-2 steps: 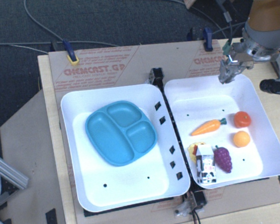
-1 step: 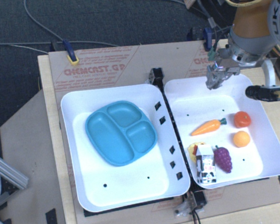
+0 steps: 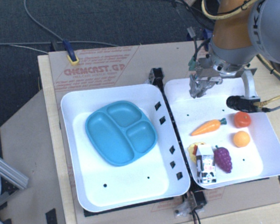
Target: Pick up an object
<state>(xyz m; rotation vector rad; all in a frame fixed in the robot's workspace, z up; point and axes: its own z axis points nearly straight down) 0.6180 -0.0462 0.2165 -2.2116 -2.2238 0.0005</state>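
Two white bins sat side by side on the counter: the left bin (image 3: 84, 192) held one blue divided plate (image 3: 120, 131), and the right bin (image 3: 272, 161) held one carrot (image 3: 207, 126), one tomato (image 3: 241, 119), one orange (image 3: 241, 138), one bunch of purple grapes (image 3: 222, 158) and one small carton (image 3: 205, 165) near its front left corner. The tool (image 3: 198, 89) hung over the right bin's back left corner, gripping nothing, well apart from the carrot. I could not tell how wide it stood.

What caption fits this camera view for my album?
Gripper above right bin of toy carrot, grapes.
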